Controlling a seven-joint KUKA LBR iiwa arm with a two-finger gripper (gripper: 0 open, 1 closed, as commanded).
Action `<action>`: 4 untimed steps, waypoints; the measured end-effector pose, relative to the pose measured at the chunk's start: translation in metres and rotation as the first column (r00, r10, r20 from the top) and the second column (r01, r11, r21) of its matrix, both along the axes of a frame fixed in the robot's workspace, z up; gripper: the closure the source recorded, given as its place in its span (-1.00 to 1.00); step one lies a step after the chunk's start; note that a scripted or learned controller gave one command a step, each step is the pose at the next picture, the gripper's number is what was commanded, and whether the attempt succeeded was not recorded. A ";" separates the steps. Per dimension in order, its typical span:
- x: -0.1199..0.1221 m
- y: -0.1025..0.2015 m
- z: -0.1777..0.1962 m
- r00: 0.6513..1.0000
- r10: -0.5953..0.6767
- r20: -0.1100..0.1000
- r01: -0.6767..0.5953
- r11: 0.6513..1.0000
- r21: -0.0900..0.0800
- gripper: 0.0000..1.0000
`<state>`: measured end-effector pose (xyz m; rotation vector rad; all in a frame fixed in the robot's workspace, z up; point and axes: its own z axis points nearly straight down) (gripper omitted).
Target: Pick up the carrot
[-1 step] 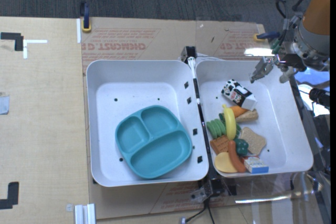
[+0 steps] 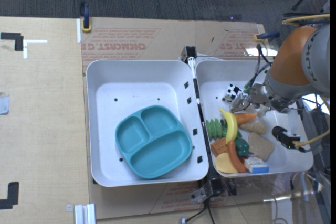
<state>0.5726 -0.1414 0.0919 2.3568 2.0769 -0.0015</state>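
1. The right bin [image 2: 212, 77] holds a heap of toy food, and the carrot [image 2: 245, 118] lies near the middle of that heap, just right of the yellow banana [image 2: 229, 124].
2. The arm [image 2: 299, 60] reaches in over the right bin from the right side, its orange band above the wrist.
3. The jaws [image 2: 242, 104] sit just above the carrot's upper edge, between the carrot and a small black-and-white toy [image 2: 231, 94]. Whether they touch the carrot cannot be told.
4. How the jaws stand, released or clenched, cannot be told: the wrist body and cables cover them. Nothing is visibly held between them.
5. Relative to the carrot: a tan bread-like piece [image 2: 254, 127] lies just below it, a brown slice [image 2: 261, 145] farther below and to the right, and a green ridged item [image 2: 214, 128] left of the banana.
6. Farther below the carrot, near the bin's lower rim, lie a red-orange sausage shape [image 2: 236, 157], a pale yellow disc [image 2: 224, 164] and a small white and blue box [image 2: 256, 165].
7. Well left of the carrot, in the left bin [image 2: 105, 81], rests a teal divided plate [image 2: 153, 140].
8. Both bins stand on the counter [image 2: 37, 128].
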 end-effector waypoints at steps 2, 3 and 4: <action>-0.044 -0.035 0.000 0.977 -0.213 0.000 0.213 0.977 0.002 -1.00; -0.079 -0.003 0.000 0.999 -0.045 0.002 0.045 0.999 0.001 -1.00; -0.077 -0.004 0.010 0.999 -0.050 0.006 0.050 0.999 0.001 1.00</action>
